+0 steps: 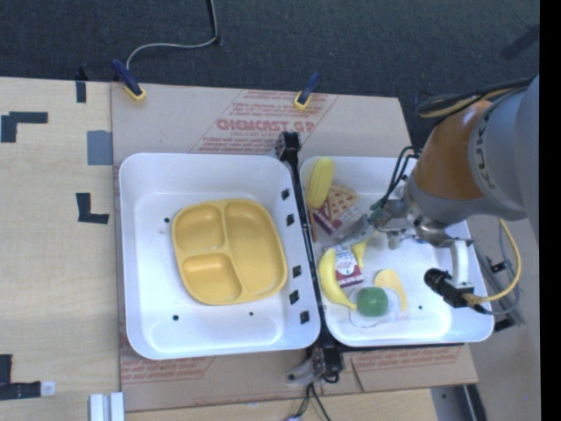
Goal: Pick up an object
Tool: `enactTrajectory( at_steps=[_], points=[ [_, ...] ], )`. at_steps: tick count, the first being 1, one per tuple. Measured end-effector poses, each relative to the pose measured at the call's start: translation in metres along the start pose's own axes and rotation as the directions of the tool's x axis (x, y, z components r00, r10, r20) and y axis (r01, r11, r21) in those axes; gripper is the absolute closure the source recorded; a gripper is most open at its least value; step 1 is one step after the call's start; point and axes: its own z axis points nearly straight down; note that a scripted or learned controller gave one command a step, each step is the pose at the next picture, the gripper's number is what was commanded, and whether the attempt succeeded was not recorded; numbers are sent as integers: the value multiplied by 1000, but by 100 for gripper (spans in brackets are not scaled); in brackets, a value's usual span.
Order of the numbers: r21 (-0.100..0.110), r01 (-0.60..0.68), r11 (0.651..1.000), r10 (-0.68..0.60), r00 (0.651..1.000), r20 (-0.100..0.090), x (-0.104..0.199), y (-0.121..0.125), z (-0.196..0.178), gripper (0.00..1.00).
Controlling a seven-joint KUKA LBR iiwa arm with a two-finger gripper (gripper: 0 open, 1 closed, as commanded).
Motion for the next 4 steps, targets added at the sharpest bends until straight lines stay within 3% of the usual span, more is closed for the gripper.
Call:
enactTrajectory(
  at_steps=[1,2,4],
  points=[
    [12,-1,1000,1,1000,4,14,97,37,0],
    [42,-2,999,1,1000,7,16,108,39,0],
    [42,-1,999,1,1000,8,16,108,39,0]
  ],
)
